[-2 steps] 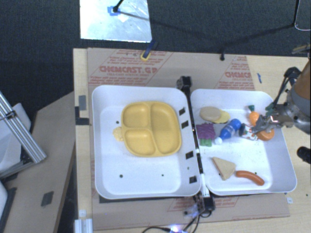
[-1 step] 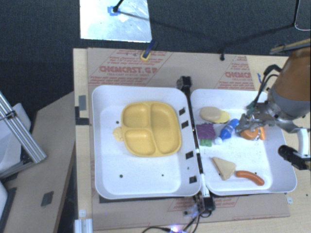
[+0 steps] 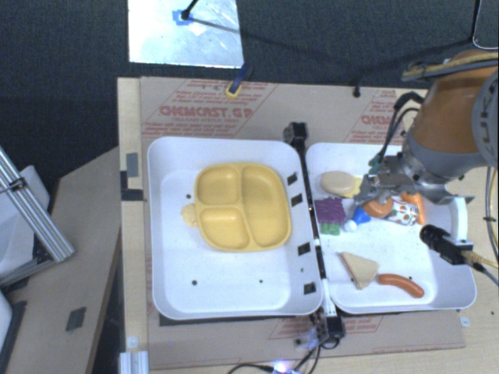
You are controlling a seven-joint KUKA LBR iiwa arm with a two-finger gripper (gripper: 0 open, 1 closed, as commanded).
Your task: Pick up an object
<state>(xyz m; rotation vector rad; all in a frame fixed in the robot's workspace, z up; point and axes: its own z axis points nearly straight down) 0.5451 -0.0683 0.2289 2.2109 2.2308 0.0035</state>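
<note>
Camera view: fingers [image 3: 373, 197] w/ state unclear, down over orange toy [image 3: 380, 207] in right bin [image 3: 460, 287].

1. Left shallow white bin [image 3: 168, 287] holds yellow three-compartment plastic plate [image 3: 238, 206], near centre.
2. Right shallow white bin [image 3: 452, 291]: tan oval bread-like piece [image 3: 338, 182] at back-left.
3. Purple bumpy block [image 3: 330, 209] just in front of it.
4. Tan wedge-shaped piece [image 3: 359, 268] at front, orange sausage-shaped toy [image 3: 401, 284] right of it.

Robotics lab, cardboard-covered bench [image 3: 203, 104], twin white bins [image 3: 168, 209], aluminium framing [image 3: 35, 216]
</note>
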